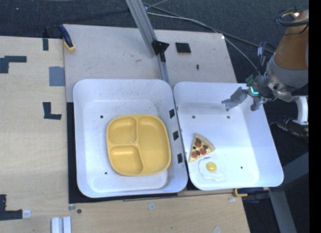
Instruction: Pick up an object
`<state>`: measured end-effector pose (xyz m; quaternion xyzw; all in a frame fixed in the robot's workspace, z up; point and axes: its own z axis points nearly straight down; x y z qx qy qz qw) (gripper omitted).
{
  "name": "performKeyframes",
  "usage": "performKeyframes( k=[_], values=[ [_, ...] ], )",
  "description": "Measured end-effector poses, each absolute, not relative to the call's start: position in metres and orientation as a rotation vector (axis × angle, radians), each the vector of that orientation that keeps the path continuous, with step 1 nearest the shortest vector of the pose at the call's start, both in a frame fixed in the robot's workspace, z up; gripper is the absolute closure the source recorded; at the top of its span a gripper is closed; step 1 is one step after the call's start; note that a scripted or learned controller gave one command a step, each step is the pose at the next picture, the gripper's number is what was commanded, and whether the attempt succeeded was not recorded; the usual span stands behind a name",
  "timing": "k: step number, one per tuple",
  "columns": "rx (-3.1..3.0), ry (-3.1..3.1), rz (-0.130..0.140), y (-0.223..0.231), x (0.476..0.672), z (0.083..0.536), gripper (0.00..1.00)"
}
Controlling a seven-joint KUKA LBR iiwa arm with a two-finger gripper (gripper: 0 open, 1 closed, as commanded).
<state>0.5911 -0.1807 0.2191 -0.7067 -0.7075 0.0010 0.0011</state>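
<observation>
- A robotics lab: a plywood bench (30,126) patched with tape marks.
- Loose cables (200,23) trail across dark carpet.
- An aluminium camera post (138,8) is clamped on.

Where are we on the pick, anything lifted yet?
Nothing looks lifted. The pizza slice and fried egg lie on the right bin's floor, and the yellow tray sits in the left bin. The gripper is over the right bin's far side, away from both toys. Approach, grasp and lift remain.

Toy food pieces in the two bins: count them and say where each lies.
2. The pizza slice lies in the right bin, near its left wall. The fried egg lies just below it, toward the bin's near edge. None seems hidden.
</observation>
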Motion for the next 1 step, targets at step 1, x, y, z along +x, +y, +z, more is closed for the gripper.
performKeyframes(
  k=[1],
  values=[
    [-2.220,-2.223,0.002,-0.1808,0.5914,0.2195,0.00]
  ],
)
